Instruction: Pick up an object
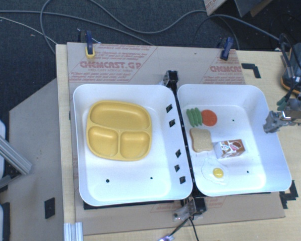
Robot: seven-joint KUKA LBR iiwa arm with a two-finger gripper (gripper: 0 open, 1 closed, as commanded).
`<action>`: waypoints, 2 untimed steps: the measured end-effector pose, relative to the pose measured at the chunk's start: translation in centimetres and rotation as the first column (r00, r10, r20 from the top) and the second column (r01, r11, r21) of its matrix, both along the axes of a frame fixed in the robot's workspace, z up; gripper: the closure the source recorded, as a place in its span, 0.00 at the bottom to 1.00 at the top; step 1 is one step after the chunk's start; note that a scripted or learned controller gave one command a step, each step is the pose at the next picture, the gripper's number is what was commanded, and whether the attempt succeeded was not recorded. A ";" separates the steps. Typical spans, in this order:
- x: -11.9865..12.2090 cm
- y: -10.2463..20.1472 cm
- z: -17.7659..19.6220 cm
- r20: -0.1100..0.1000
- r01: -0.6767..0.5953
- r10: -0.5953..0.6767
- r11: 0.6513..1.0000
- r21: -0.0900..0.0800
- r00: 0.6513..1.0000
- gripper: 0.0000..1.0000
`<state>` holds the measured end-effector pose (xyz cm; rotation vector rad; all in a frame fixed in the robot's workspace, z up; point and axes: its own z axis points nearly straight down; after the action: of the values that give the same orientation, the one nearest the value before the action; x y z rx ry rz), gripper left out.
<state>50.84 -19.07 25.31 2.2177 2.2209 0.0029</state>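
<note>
The right bin [251, 97] holds several toy foods at its left side. A green bean pod [194, 116] and a red tomato slice [209, 118] lie at the back, a slice of bread [201, 139] sits in front of them, and a small brown-and-white packet [230, 148] lies to the bread's right. A fried egg [215, 173] rests near the front wall. My gripper [274, 121] hangs at the bin's right rim, well to the right of all the foods and touching none of them.
The left bin [160, 154] carries a yellow divided plate [119, 130]. A black divider strip [179, 134] runs between the two bins. The arm [293, 79] comes in over the bench's right edge. Blue clamps [89, 41] hold the board at the back.
</note>
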 end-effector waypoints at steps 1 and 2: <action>1.1 6.2 -0.4 -0.004 -0.004 0.004 1.000 0.003 1.000 1.00; 2.3 12.3 -1.4 -0.006 -0.005 0.005 1.000 0.004 1.000 1.00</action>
<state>53.15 -6.81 23.90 2.2175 2.2311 0.0003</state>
